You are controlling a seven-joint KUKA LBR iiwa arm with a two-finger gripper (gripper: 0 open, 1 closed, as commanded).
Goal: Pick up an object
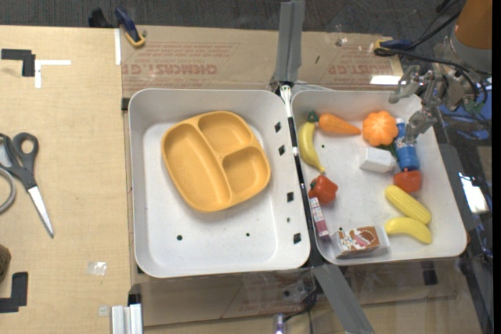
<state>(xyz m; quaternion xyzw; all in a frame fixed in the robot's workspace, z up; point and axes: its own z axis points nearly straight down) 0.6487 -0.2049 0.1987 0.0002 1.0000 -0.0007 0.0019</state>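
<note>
The right bin [450, 168] holds several toy foods: a carrot [338, 124], an orange [380, 127], a banana [309, 146], a red pepper [322, 188], a white block [376, 161], a blue bottle [406, 153], a red piece [407, 181], a corn cob [407, 203], a second yellow banana [409, 228] and a small carton [360, 240]. My gripper [413, 107] hangs over the bin's far right corner, just right of the orange and above the blue bottle. It is open, with nothing between its fingers.
The left bin [149, 192] holds a yellow divided plate [217, 160]. A thin red-and-white tube [318, 217] lies along the right bin's left wall. Scissors [27, 176] lie on the wooden bench at the far left. Cables run behind the arm at the upper right.
</note>
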